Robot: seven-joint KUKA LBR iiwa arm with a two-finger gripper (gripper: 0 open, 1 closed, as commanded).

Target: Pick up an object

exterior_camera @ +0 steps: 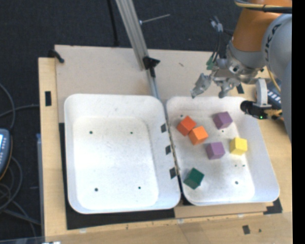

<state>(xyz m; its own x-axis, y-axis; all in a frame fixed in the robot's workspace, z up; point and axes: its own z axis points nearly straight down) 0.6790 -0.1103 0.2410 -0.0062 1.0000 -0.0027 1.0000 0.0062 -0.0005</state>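
Gripper [212, 87] above far edge of right bin [262, 187], fingers spread, holding nothing. Blocks untouched, nearest purple block [222, 119]. Pick not yet begun.

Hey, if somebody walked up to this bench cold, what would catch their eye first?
Probably the cluster of bright blocks in the right bin: two orange blocks touching, two purple blocks, a yellow block and a green block near its front left corner. Then the gripper, open above that bin's far edge, holding nothing.
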